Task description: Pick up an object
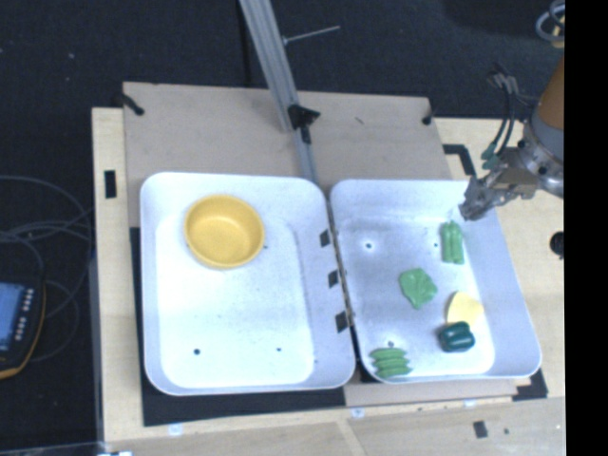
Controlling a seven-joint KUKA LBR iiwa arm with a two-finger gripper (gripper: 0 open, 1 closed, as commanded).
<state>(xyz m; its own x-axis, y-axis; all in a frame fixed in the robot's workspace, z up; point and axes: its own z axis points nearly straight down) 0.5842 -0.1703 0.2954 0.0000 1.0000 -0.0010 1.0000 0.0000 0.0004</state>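
A: Dark flooring surrounds the pale bench (380, 122), which carries two white bins side by side. What sits where?

B: Left bin (171, 283) holds a yellow bowl (224, 230). Right bin (361, 283) holds a long green piece (452, 243) near its far right, a leafy green piece (417, 287) at centre, a yellow wedge (464, 306) touching a dark green block (456, 336), and a ridged green piece (389, 360) at the near rim.

A: And the gripper (474, 207)?

B: Above the right bin's far right corner, just beside the long green piece. Nothing is visibly held; whether the jaws are spread or closed, I cannot tell.

A: Best approach?

B: I'd take the long green piece, being closest and standing apart. Centre over it, straddle its narrow width, descend fully, then close, minding the bin wall.
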